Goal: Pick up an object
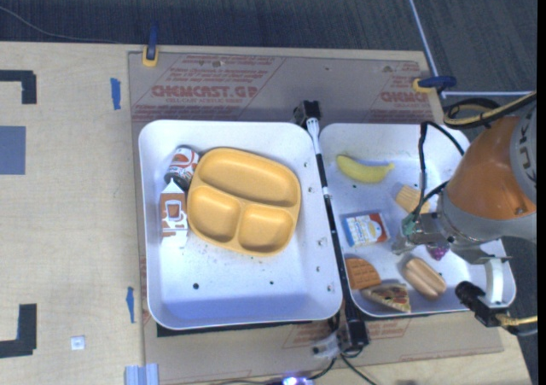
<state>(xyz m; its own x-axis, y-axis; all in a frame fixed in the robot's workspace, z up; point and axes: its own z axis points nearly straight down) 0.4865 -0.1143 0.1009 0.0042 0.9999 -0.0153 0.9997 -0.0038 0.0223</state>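
In L bin (171,289), yellow tray (243,200), R bin (375,140), banana (364,169), hot dog (424,277)

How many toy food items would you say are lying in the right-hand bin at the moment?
5 clearly: banana at the back, hot dog, pizza slice and cookie at the front, tan piece beside the arm, which may hide more.

Two glossy white plastic bins (162,289) sit on a matt pale wood counter (68,230), the left holding a smooth, shiny yellow plastic tray (243,200), beside printed brown cardboard sheeting (205,84).
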